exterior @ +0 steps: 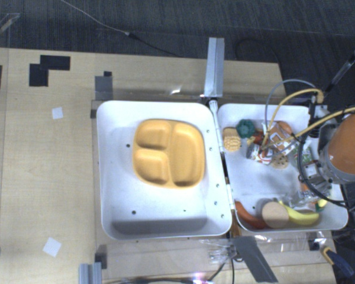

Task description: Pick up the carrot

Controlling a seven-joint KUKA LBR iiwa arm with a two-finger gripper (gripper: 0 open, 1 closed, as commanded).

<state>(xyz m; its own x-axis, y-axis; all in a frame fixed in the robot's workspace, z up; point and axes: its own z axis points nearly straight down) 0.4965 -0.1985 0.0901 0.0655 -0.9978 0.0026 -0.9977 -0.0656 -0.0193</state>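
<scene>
In the right bin, the carrot, a long red-orange piece, lies in the front left corner, half tucked under a beige lump beside a banana. The end effector hangs near the bin's right wall, above the banana and well right of the carrot, not touching it. Cables and the arm hide it, so we cannot tell whether it is apart or together. We can read no writing; the printed wrapper is too blurred. The left bin holds 1 yellow tray.
</scene>
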